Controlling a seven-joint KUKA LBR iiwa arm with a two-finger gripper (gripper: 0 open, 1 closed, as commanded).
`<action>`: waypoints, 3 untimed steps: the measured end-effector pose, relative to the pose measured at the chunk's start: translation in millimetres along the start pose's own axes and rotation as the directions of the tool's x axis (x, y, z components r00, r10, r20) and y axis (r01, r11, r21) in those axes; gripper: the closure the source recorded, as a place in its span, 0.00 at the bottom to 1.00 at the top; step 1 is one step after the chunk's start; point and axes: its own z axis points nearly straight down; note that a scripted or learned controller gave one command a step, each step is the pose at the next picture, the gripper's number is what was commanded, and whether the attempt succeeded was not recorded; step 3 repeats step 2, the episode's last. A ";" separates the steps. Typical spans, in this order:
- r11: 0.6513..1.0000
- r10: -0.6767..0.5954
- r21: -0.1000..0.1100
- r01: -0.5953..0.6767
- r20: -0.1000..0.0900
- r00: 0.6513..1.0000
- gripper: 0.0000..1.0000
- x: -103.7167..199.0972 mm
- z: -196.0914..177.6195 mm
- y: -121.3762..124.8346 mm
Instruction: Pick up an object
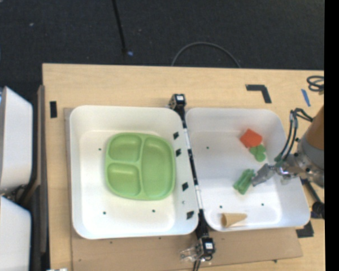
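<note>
The right bin [226, 113] holds several small things. An orange-red block [250, 138] lies toward its far right, with a small green piece [259, 153] just below it. A longer green piece [243, 182] lies slantwise near the bin's middle. A tan cone [233, 219] rests by the front wall. My gripper [262, 175] reaches in low from the right, and its tip sits right beside the longer green piece's right end. Whether they touch is unclear.
The left bin [82, 151] holds a light green divided plate [140, 165]. A raised divider with black clips [187, 162] separates the two bins. The arm's grey wrist and cables [305, 151] hang over the right bin's right wall.
</note>
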 end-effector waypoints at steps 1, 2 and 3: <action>1.000 0.002 -0.005 -0.002 0.000 1.000 0.00 -1.5 49.7 1.1; 1.000 0.005 -0.009 -0.005 0.002 1.000 1.00 -2.5 37.3 2.2; 1.000 0.005 -0.009 -0.005 0.002 1.000 1.00 -2.5 37.3 2.2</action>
